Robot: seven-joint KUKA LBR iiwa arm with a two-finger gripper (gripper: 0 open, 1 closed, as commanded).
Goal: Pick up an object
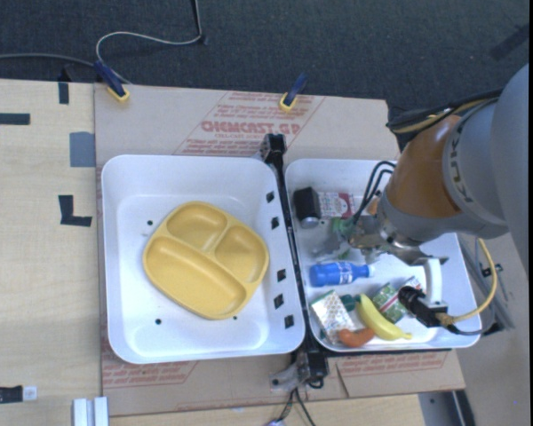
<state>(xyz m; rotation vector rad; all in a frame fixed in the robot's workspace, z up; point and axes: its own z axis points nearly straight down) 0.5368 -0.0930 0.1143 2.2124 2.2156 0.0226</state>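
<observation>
My gripper hangs low in the right bin, in its upper middle. My wrist and the orange band of my arm cover it from above, so I cannot tell whether my grip is released or clenched, or whether it holds anything.

Everything I could pick lies around me in this bin. A blue bottle lies on its side just below my gripper, with its cap end pointing right. Up and to my left a small black object sits near the bin's left wall, and a white and red packet lies just beside it. Toward the near edge, a banana curves across the floor of the bin. A green packet lies at its upper side and a pale patterned packet at its left. A small orange-red item lies under the banana's lower end; I cannot tell what it is.

The left bin touches mine along the middle wall and holds a yellow divided plate, flat and turned at an angle. Both bins sit on a sheet of cardboard with red lettering.
</observation>
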